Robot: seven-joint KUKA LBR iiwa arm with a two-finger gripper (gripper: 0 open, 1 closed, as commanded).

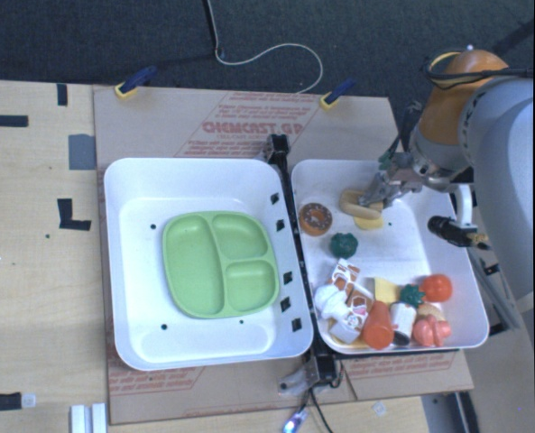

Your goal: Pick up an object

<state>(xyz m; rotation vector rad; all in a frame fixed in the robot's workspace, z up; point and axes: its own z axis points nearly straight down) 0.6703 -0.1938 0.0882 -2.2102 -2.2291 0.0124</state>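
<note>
My gripper (375, 202) reaches into the right bin (402, 171) from the right, low over its far part. Its fingertips sit right at a pale yellow, banana-like piece (358, 207) lying on the bin floor. To the left of that piece lies a brown ring doughnut (315, 217), and a dark green toy (343, 244) sits just below. A heap of toy foods fills the bin's near end, including a red tomato (437, 287), an orange carrot-like piece (377, 324) and a yellow block (386, 290).
The left bin (132, 188) holds a green divided plate (220, 263). Black clips run along the wall between the bins. The grey arm with its orange band (456, 97) stands over the right bin's far right corner. A cable (249, 57) lies behind the cardboard.
</note>
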